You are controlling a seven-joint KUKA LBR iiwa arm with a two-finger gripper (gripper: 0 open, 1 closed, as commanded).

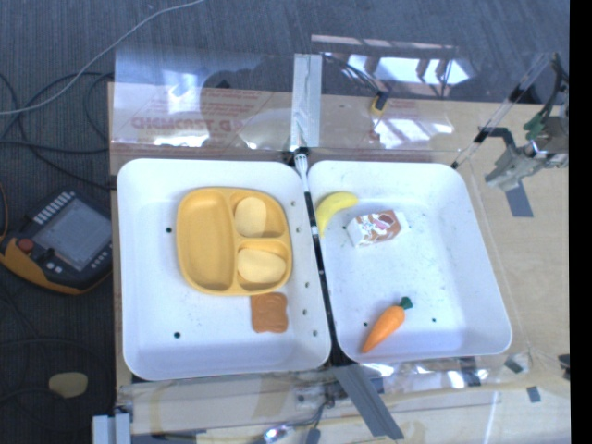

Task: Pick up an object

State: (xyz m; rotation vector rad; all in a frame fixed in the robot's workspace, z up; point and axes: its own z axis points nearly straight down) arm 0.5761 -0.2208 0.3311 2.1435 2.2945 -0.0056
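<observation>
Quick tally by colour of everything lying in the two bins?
Yellow: 2, the divided tray and the lemon-like fruit
Orange: 1, the carrot
Brown: 1, the biscuit
White and red: 1, the packet
Total: 5

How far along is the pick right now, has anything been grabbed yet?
Nothing looks done yet. The carrot, the packet and the yellow fruit all lie in the right bin; the yellow tray and brown piece lie in the left bin. Nothing is in hand. Left: choose an object, reach in, grasp, lift.
</observation>
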